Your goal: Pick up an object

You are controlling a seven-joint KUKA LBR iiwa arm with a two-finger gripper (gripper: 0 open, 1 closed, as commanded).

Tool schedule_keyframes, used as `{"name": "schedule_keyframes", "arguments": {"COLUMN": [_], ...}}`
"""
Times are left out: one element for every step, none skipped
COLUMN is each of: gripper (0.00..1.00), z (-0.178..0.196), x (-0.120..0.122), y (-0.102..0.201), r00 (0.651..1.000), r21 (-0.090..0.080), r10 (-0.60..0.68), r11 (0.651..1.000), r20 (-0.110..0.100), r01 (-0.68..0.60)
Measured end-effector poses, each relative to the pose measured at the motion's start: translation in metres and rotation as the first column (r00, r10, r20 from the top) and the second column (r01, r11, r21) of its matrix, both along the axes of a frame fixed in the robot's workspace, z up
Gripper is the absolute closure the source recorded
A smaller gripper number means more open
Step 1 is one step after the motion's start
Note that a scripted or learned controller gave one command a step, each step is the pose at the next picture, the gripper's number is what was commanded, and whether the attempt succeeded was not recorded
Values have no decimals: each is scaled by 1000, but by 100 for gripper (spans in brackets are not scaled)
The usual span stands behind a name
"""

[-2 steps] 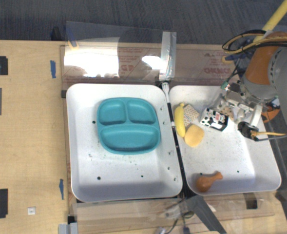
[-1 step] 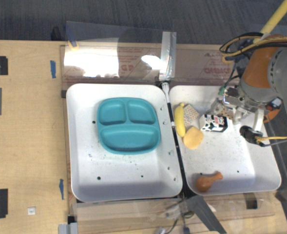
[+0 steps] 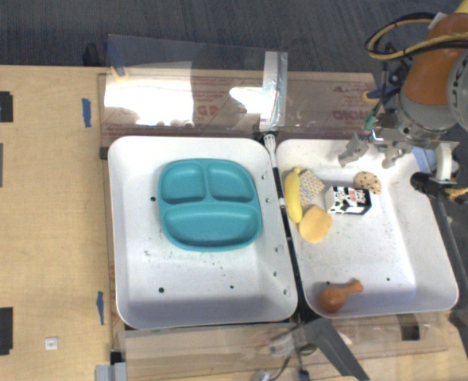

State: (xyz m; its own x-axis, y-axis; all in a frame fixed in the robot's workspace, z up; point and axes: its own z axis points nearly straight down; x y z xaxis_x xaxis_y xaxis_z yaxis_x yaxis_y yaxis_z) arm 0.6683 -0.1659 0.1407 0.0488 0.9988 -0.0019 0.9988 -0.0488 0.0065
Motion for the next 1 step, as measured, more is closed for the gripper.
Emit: {"name": "schedule_keyframes", "arguments": {"gripper": [0], "z": [-37], "x": [1], "y": [-36], "r00": [995], "r21": [10], "r10": [-95], "r11": [995], "r20": [-6], "r01": [96]}}
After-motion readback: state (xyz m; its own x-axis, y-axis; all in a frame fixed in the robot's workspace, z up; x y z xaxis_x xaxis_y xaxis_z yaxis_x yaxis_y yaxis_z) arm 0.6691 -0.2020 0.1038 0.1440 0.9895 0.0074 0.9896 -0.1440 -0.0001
